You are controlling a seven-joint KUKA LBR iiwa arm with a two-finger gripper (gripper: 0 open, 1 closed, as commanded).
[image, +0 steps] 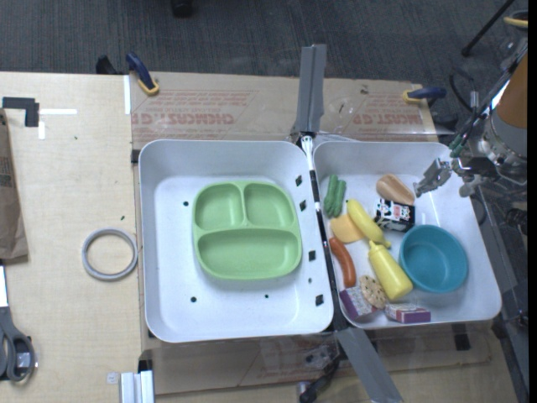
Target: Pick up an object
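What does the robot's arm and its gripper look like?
The small metal gripper is silvery grey with thin fingers, sitting at the right edge above the right white bin. Behind it the arm is grey with an orange patch near the top, and dark cables run alongside it.
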